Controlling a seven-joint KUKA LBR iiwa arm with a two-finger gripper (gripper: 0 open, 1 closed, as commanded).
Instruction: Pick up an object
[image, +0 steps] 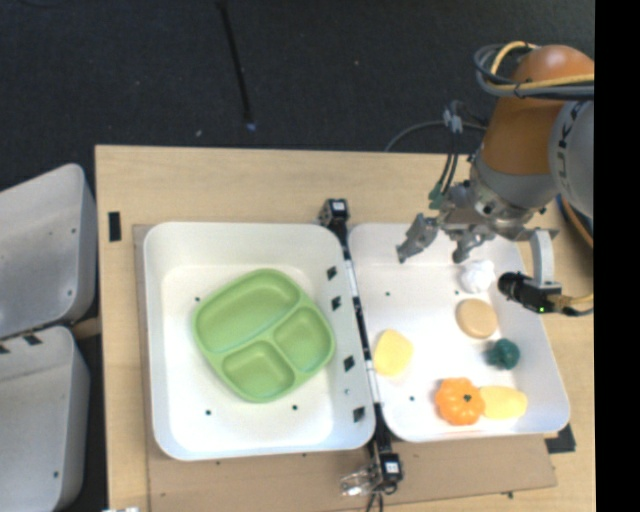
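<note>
Objects for picking lie in the right bin (400, 420), all below and clear of the gripper (440, 243), which hangs over that bin's upper part with its two fingers spread apart and nothing between them. The bench (230, 180) carries both bins; the left bin (170, 420) holds a green divided plate (263, 334) near its middle. The grey arm (525, 130) with its orange band reaches in from the right. In the right bin, the orange pumpkin (459, 400) touches a yellow piece (503, 402) near the lower edge, another yellow piece (392, 352) sits toward the left wall, a tan round piece (477, 318) lies mid-right, a small white piece (476, 275) lies just beside the gripper's lower right, and a small dark green piece (503, 353) lies below the tan one.
</note>
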